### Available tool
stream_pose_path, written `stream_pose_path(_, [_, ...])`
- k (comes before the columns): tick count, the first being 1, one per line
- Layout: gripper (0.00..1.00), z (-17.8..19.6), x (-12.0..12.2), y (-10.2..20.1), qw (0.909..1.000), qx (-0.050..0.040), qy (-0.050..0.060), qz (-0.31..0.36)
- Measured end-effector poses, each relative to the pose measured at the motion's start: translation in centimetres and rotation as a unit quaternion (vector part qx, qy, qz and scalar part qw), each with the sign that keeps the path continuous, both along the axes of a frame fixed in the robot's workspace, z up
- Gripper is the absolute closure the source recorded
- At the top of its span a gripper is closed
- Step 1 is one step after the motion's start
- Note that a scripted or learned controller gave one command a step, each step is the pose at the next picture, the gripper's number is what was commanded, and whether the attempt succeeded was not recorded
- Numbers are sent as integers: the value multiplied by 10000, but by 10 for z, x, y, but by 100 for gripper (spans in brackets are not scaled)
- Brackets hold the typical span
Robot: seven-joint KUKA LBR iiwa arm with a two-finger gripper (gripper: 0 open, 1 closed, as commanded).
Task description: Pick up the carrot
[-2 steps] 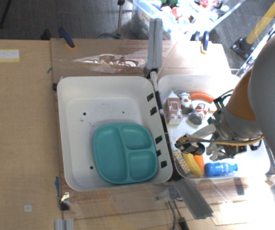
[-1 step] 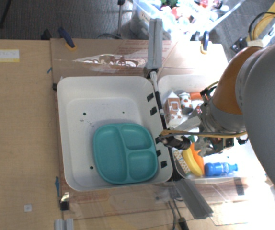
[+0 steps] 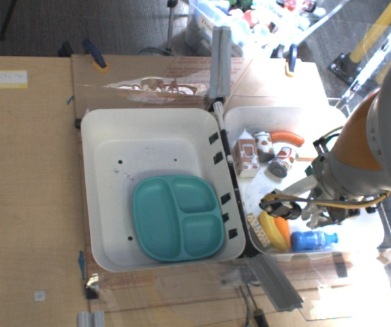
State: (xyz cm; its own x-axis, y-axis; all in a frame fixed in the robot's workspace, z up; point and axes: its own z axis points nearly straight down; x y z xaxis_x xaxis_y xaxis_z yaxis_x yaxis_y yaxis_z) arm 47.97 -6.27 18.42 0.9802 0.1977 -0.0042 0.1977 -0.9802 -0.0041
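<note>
The carrot (image 3: 287,138), an orange elongated piece, lies at the far side of the right bin (image 3: 318,121), beside a small can (image 3: 262,142). My gripper (image 3: 315,213) hangs over the near half of that bin, well on the near side of the carrot and apart from it. The grey arm with its orange band (image 3: 355,148) comes in from the right and hides the bin's right part. Nothing shows between the gripper and the carrot.
The right bin also holds a small brown and white carton (image 3: 248,157), a second can (image 3: 280,165), a yellow banana (image 3: 270,230), an orange item (image 3: 283,229) and a blue bottle (image 3: 313,240). A teal divided plate (image 3: 178,216) lies in the left bin (image 3: 114,155).
</note>
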Motion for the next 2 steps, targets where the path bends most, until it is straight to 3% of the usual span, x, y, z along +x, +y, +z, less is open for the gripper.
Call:
stream_pose_path(1, [100, -84, 10, -50, 9998, -40, -169, 35])
stream_pose_path(2, [100, 0, 0, 10, 10000, -6, -13, 24])
